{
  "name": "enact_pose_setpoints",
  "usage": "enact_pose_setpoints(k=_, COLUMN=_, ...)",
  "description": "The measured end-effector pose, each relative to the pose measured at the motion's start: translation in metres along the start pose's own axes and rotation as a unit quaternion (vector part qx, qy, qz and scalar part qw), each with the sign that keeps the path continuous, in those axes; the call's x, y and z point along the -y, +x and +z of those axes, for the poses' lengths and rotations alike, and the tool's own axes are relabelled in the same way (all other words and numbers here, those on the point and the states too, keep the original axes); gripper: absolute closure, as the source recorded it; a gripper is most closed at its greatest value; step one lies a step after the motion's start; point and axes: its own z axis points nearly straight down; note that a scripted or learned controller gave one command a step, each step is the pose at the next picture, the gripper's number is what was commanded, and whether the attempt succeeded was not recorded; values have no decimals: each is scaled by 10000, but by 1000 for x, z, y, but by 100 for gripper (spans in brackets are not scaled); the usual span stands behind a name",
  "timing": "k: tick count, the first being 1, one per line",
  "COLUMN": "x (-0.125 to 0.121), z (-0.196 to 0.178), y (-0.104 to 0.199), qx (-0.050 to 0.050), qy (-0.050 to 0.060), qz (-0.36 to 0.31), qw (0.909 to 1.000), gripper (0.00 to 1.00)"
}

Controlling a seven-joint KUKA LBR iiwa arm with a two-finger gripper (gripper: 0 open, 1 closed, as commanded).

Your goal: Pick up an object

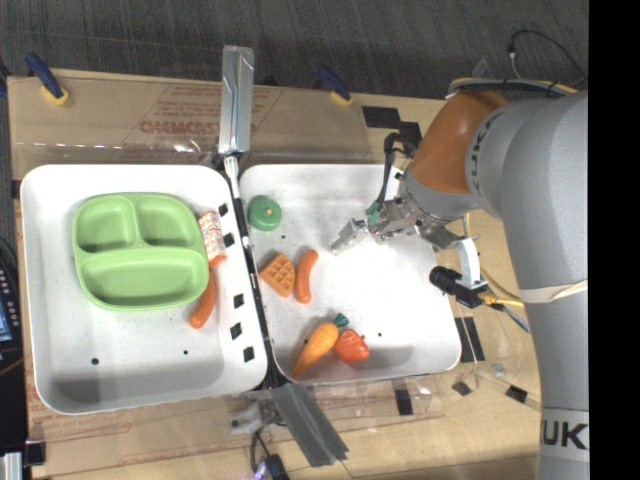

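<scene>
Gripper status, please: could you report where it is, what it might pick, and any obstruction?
Gripper over right bin, nothing between fingers. Nearest: sausage, waffle. Nothing in the way.

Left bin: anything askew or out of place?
The green tray sits flat and square. A small printed packet leans tilted against its right edge, and an orange sausage lies loose at its lower right corner. No spills or damage visible.

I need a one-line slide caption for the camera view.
KUKA arm's end effector hovers in the right bin above toy food; green tray sits in the left bin.
</scene>
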Motion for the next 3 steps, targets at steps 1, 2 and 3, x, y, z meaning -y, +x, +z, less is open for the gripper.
enact_pose_setpoints(k=1, x=-32, z=-45, y=75, qx=-6, qy=8, qz=-747, qw=9972, gripper=0)
enact_pose_setpoints(k=2, x=-46, z=-73, y=59, qx=1, qy=2, qz=-1215, qw=9926, gripper=0)
enact_pose_setpoints(k=3, x=-7, z=-6, y=96, qx=14, qy=-37, qz=-1220, qw=9925, gripper=0)
